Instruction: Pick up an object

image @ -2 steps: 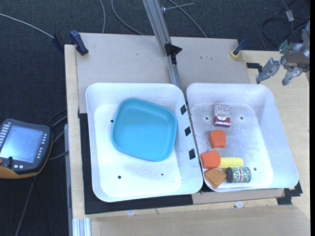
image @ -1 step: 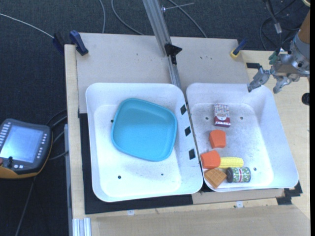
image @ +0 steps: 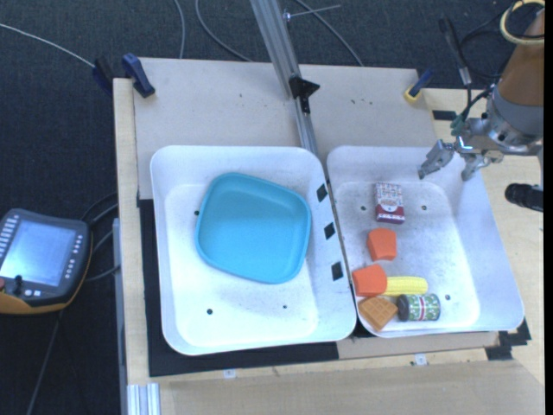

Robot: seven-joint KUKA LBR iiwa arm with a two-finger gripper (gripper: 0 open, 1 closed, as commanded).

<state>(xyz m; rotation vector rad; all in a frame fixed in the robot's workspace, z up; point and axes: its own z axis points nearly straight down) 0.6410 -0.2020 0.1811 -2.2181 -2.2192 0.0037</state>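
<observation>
Camera view, left to right: a blue plate [image: 253, 226] fills the left bin [image: 173, 171]; in the right bin [image: 484, 258] the small box [image: 390, 202] lies just down-left of my hand [image: 451, 162]. My fingers are spread, holding nothing, poised above the bin's far corner.

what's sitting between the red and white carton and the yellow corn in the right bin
In the camera view, two orange blocks: one just below the carton, another touching the corn's left end.
</observation>
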